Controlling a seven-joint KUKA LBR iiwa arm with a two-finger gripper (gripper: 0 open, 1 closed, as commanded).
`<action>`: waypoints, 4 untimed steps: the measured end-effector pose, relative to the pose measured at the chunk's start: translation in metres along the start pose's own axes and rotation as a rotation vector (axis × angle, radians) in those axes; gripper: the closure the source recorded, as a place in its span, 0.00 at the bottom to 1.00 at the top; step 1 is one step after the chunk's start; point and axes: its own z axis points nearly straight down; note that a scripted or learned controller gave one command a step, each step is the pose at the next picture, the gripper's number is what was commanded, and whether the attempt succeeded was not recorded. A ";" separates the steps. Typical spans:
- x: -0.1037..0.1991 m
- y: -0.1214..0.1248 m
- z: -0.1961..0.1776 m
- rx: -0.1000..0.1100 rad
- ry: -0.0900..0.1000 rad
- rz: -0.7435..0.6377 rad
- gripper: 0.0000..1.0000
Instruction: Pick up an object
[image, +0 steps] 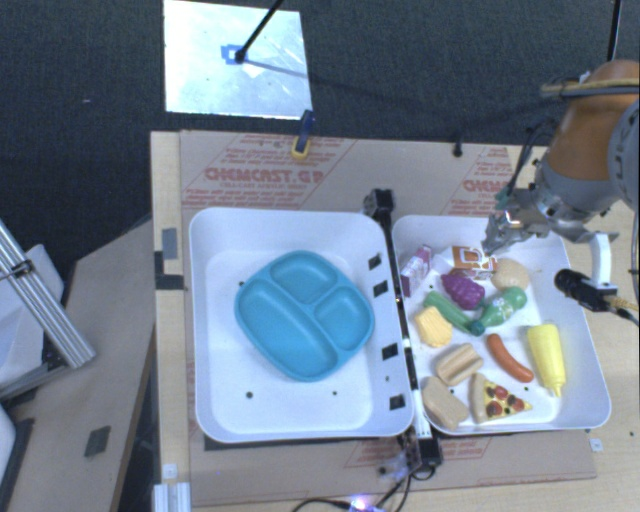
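Whether the jaws are spread or pressed together cannot be told, because the gripper is small and dark against the far edge of the right bin. It hangs just above a small orange-and-white packet. Nothing shows between its tips. Toy food fills that bin: a purple bunch of grapes, a green cucumber, a corn cob, a sausage, a yellow bottle and a pizza slice. The left bin holds a blue divided plate.
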 end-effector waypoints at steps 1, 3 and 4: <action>0.000 0.002 -0.036 0.002 0.000 -0.001 1.00; 0.086 -0.066 -0.042 0.008 0.004 -0.004 1.00; 0.108 -0.085 -0.025 0.009 0.003 -0.002 1.00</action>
